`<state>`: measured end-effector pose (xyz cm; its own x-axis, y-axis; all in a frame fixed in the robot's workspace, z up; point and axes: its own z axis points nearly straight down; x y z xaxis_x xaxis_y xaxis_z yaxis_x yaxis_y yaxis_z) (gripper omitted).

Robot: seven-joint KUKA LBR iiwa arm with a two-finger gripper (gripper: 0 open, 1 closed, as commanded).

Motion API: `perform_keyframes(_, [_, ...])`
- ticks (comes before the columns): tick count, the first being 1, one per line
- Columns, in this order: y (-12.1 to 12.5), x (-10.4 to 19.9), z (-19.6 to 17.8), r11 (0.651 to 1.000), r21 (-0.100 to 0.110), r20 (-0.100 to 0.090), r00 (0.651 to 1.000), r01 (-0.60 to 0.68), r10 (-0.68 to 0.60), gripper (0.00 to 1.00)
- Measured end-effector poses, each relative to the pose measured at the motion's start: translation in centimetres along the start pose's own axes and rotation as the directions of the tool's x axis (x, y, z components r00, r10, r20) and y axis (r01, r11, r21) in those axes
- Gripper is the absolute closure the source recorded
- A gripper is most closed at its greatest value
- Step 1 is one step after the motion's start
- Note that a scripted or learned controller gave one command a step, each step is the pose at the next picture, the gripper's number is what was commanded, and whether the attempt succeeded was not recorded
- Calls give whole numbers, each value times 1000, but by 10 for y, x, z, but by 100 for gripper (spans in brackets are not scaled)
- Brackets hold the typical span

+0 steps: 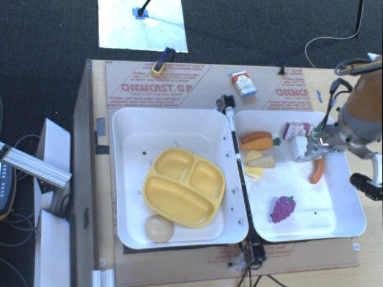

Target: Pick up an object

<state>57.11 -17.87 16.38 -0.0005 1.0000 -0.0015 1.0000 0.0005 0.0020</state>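
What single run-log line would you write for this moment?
arm: over right bin | gripper: low, by orange sausage | grasp: none seen | left bin: yellow tray

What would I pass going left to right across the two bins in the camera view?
Round pale ball → yellow divided tray → toy carrot → purple grapes → claw → small orange sausage.

**What sits where in your two bins**

In your left bin (128, 160) you see a tray (184, 186), with a ball (159, 228) just in front. In your right bin (350, 220) a carrot (258, 141) lies behind cheese (258, 162); grapes (283, 208) lie in front.
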Motion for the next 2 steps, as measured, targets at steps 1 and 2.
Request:
perform_keyframes(1, [17, 70, 25, 1000, 1, -2, 1000, 3, -3, 100])
perform_keyframes(2, [-42, 73, -15, 1000, 1, -2, 1000, 1, -1, 100])
